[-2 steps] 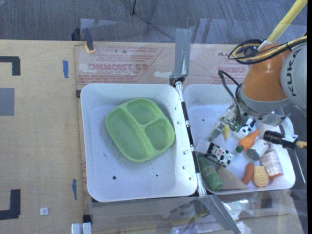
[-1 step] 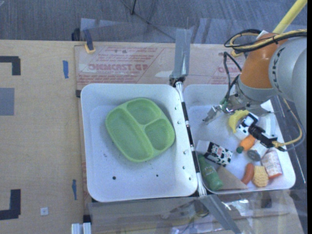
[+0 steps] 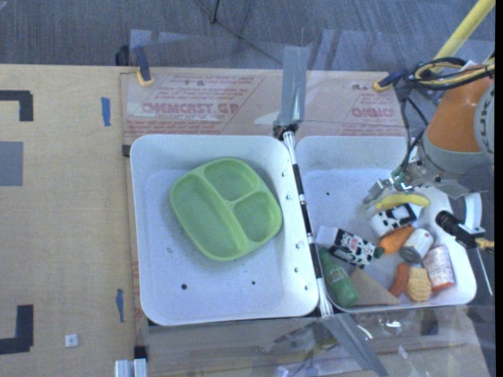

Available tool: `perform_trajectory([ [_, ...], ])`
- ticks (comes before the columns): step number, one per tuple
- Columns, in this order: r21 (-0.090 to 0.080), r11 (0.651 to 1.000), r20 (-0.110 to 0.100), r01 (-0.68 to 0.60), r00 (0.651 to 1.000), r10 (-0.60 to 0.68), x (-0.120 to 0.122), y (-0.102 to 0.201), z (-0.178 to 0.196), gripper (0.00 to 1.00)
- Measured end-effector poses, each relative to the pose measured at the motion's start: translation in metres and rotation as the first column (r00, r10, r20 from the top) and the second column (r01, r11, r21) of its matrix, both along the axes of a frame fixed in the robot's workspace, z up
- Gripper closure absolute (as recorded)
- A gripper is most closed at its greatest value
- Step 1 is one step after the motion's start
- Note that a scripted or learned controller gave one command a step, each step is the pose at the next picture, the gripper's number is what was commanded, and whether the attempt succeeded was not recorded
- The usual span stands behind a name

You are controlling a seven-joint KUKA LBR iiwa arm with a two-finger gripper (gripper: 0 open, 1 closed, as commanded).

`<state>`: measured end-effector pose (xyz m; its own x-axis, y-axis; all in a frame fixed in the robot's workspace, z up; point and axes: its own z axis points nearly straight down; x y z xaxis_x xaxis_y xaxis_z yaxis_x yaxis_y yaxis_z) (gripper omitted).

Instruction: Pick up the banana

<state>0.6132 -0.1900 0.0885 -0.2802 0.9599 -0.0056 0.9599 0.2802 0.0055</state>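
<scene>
The banana (image 3: 402, 201) lies in the right bin (image 3: 330, 187), toward its far right side, roughly level across the view. My jaws (image 3: 387, 187) hang right at its upper left end, but I cannot tell whether they are spread or pinching it. Just below the banana crowd a carrot (image 3: 395, 239), a black-and-white carton (image 3: 351, 248), a green bottle (image 3: 339, 278) and a small jar (image 3: 438, 266). In the left bin (image 3: 157, 289) rests a green divided plate (image 3: 226, 208).
</scene>
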Motion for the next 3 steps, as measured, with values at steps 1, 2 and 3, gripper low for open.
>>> perform_trajectory([
  [1, 0.002, 0.981, -0.002, 0.192, 0.981, -0.192, 0.012, -0.007, 0.009, 0.0],
  [2, 0.004, 0.997, -0.006, 0.078, 0.997, -0.078, 0.0, 0.026, 0.014, 0.0],
  [3, 0.0, 1.0, 0.005, 0.013, 1.0, -0.013, -0.038, 0.054, 0.001, 0.0],
])
